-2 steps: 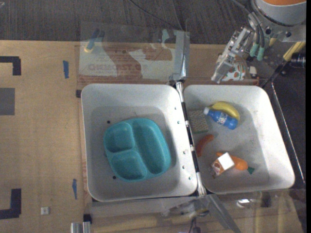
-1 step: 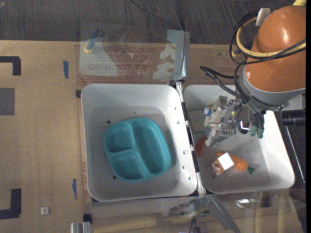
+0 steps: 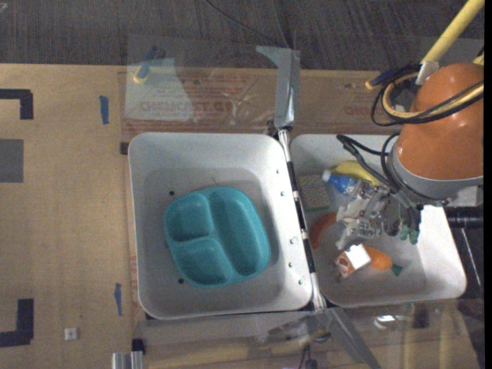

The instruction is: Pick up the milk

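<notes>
A: How far along is the job?

B: Early, I'd judge. At the lower right of the frame, in the right bin (image 3: 450,283), a small white carton with a reddish end, which I take for the milk (image 3: 352,259), lies on the floor beside a carrot (image 3: 378,259). It looks to be resting there, not lifted.

A: And the gripper?

B: The gripper (image 3: 374,220) hangs just above the carton, a little further up the frame. I cannot tell how it is set; the metalwork is a blur. Nothing shows gripped in it.

A: What else is in that bin?

B: A bottle with a blue cap (image 3: 336,180), a banana (image 3: 354,170), and something red-orange at the left wall.

A: The other bin?

B: The left bin (image 3: 146,206), mid-frame, holds a teal divided plate (image 3: 217,237).

A: Any writing?

B: Faint print on the clear sheet (image 3: 200,91) at the upper middle, unreadable.
</notes>
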Robot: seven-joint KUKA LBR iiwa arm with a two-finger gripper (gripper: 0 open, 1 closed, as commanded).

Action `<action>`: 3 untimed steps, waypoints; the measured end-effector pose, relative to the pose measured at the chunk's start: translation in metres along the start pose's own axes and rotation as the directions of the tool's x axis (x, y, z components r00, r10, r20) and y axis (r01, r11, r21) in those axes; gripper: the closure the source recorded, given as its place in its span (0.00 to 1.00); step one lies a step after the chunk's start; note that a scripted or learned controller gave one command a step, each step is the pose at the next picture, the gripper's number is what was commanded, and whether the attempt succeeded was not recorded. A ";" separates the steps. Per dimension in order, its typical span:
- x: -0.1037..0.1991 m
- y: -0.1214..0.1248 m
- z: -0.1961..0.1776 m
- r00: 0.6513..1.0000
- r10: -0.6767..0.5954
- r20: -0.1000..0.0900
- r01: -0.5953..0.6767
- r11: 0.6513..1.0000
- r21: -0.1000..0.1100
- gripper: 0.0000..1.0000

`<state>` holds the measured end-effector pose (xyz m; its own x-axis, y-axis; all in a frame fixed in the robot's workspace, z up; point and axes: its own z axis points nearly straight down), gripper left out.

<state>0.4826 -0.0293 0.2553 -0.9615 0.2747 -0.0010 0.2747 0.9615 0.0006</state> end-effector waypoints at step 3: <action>-0.126 -0.110 -0.027 0.841 -0.541 0.003 0.541 0.841 0.000 1.00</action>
<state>0.5737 -0.1700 0.2819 -0.9574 -0.2889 -0.0045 -0.2889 0.9574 0.0001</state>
